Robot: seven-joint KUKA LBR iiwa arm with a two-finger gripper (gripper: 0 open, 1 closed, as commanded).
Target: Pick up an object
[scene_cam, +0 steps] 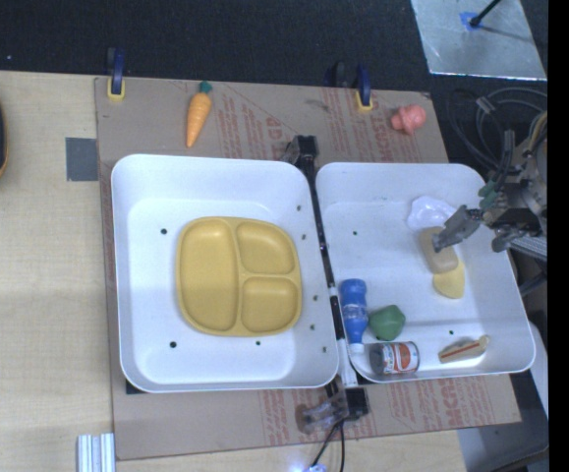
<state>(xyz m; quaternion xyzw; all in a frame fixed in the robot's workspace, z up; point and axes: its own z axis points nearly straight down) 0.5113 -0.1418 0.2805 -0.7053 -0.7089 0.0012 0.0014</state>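
left bin (137,264): yellow tray (237,274) | right bin (382,190): bottle (352,309), can (394,359)

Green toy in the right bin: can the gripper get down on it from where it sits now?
Probably yes. The green toy lies uncovered on the right bin floor, with the blue bottle close on its left and the can just below. The gripper is above the same bin; tight neighbours may crowd it.

Wooden bench (38,264), dark floor (215,18)
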